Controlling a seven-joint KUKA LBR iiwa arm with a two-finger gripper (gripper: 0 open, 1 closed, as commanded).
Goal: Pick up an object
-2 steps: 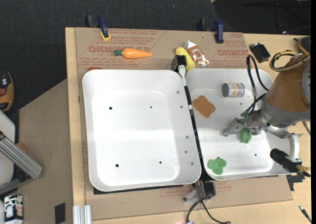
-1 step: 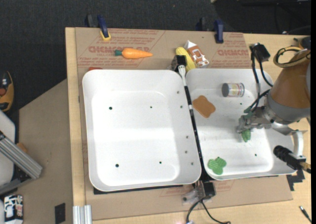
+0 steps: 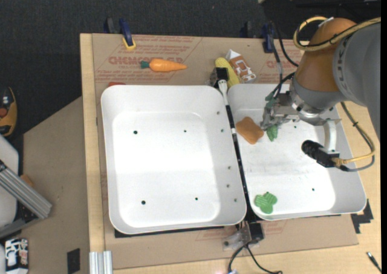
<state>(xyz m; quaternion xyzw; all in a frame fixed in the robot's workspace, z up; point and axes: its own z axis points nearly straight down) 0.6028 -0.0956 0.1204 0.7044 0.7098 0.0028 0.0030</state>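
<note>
The gripper hangs low in the right bin, jaws clamped on a small green piece — a tan bread-like lump lies just left of the jaws, and a green leafy toy rests well below them.

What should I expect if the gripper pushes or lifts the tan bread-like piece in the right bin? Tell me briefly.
The tan piece looks like a small toy food item, so probably light and rigid. It seems to lie flat against the right bin's left wall, so it would likely slide, not roll. That wall may crowd the gripper beside it.
</note>
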